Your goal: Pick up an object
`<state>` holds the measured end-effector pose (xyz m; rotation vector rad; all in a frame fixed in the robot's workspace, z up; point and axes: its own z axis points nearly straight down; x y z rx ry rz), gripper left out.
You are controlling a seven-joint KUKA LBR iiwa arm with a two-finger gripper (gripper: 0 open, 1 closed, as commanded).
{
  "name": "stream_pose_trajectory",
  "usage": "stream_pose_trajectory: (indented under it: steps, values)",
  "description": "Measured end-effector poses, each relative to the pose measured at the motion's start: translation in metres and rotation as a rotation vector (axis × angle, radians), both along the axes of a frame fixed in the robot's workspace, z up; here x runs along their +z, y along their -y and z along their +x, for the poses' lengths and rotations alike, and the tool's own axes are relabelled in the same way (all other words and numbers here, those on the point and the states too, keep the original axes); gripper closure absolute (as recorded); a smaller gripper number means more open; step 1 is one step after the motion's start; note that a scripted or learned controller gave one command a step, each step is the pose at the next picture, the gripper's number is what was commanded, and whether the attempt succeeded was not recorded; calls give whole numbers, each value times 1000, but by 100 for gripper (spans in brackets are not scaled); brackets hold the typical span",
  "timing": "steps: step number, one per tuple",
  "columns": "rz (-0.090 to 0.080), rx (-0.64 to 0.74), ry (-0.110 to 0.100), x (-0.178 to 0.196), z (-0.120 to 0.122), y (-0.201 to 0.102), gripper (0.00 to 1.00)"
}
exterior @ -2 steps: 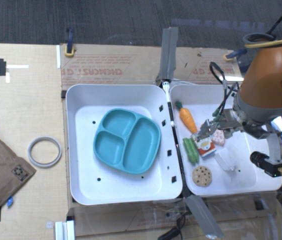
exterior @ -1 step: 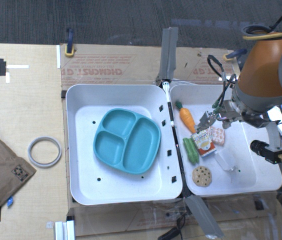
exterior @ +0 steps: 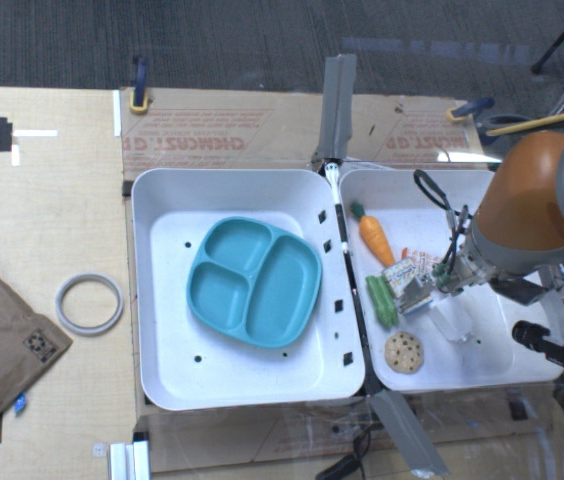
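One cookie (exterior: 403,351); one cucumber (exterior: 381,300); one carrot (exterior: 375,239); one teal plate (exterior: 254,281).

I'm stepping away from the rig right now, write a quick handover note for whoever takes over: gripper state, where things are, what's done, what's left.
Gripper: low in the right bin, among the items; whether it has anything cannot be told.
Right bin: toy carrot near the divider, green vegetable below it, small printed packet beside the gripper, cookie at the front.
Left bin: teal divided plate, untouched.
Done: arm has reached the right bin's cluster.
Left: confirm a grasp and lift one object; nothing is raised yet.
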<state>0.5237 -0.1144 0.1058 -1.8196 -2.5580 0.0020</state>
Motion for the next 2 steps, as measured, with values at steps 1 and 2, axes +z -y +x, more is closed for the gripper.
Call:
stream_pose_trajectory:
  steps: [1,2]
  values:
    - [0,314,4,-5,8,-1,0]
    - [0,202,2,-14,-29,98,0]
